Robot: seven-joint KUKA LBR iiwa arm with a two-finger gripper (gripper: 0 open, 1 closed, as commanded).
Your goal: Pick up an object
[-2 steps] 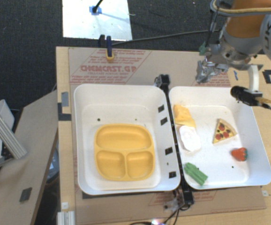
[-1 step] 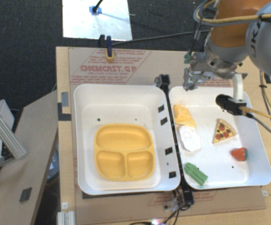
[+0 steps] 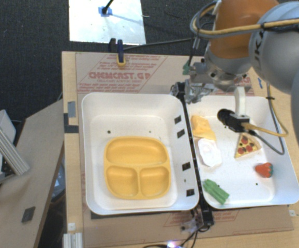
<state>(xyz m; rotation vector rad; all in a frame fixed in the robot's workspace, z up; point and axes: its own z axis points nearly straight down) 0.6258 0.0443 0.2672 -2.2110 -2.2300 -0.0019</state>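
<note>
The tool [image 3: 195, 91] hangs just beyond the far end of the pale yellow wedge-shaped block [image 3: 203, 127], close to where the shared wall between the two bins meets the far rim; whether it is wide or narrow I cannot tell, and nothing can be seen held in it.

Any piece in the right-hand shallow white bin [image 3: 281, 187] would serve the task, and the wedge is the nearest. A white rounded lump [image 3: 209, 153] lies just on the near side of the wedge, perhaps touching it. A triangular toy pizza slice [image 3: 248, 146] sits apart from the wedge toward the view's right; a small red rounded toy [image 3: 264, 170] lies farther that way and nearer the camera. A green ridged piece [image 3: 215, 191] lies well on the near side of the wedge, by the near rim.

The risks, as I judge them: a straight descent from here would land on the wall or rim rather than on the wedge; the wedge lies flat and close beside that wall, so one side of the tool may catch the wall, or the tool may close above the low block and come up bare; a sideways nudge could shove the wedge into the white lump; the wedge's sloped faces might also let it slip out as it lifts.
</note>
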